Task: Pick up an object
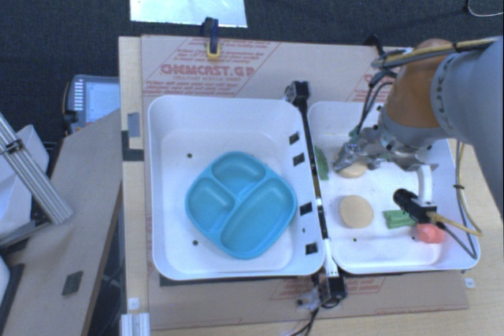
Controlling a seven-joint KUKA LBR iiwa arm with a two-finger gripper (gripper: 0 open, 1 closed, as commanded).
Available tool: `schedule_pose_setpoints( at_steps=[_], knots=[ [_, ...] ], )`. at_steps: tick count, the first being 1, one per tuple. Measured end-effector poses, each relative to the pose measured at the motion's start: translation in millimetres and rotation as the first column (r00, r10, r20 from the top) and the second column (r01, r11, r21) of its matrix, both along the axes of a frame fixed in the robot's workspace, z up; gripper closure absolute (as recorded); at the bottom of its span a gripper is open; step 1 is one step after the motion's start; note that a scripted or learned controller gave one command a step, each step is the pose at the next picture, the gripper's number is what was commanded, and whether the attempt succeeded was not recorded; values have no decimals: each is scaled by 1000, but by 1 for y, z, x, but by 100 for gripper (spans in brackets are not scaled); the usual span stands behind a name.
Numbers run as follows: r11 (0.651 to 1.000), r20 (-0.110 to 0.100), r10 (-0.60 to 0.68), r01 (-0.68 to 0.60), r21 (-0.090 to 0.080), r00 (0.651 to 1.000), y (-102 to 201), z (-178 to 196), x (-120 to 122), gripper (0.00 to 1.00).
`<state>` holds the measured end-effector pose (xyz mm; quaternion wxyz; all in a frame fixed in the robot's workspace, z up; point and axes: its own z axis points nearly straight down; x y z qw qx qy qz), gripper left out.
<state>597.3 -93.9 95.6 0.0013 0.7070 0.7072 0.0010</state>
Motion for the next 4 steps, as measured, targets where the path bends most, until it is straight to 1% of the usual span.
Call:
schedule_pose_setpoints(
  at_steps=[1,2,3,4],
  knots=[
    [1000,4,4,-4,-1,1000,2,61,9,100],
    [1000,4,4,-4,0,1000,2,112,11,100],
    [1000,-3,7,-7,1,1000,42,114,-2,100],
    [1000,-2,9,-9,2,1000,88,117,-7,100]
  ],
)
